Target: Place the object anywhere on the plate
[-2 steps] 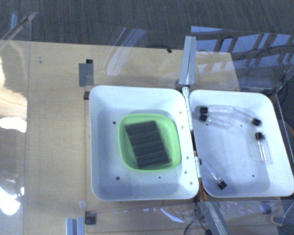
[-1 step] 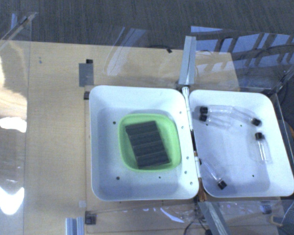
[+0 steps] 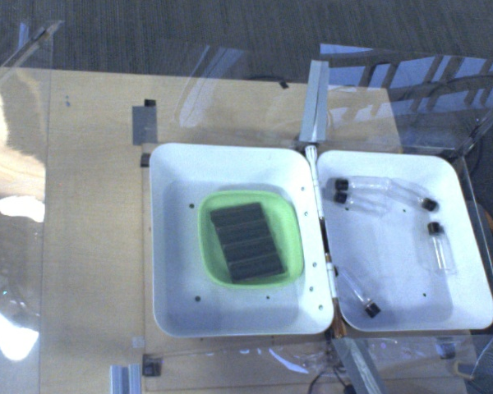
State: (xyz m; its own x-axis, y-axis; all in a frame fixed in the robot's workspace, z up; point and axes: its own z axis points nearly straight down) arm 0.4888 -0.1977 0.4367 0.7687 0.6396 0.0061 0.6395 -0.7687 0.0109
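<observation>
The dark grey ribbed block was judged placed on the green square plate, so a clear plastic tube at three o'clock was expected next; the jaws' state could not be told.

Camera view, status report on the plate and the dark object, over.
Dark ridged object lying flat on green plate, left bin. Clear tubes with black caps loose in right bin. Nothing blocking the plate.

On the pale wooden surface two shallow white plastic bins touch side by side. The bin at nine o'clock holds a square green plastic plate at its centre, and a dark ribbed rectangular block lies on it. The bin at three o'clock holds several clear plastic tubes with black caps, scattered toward twelve, three and six o'clock.
</observation>
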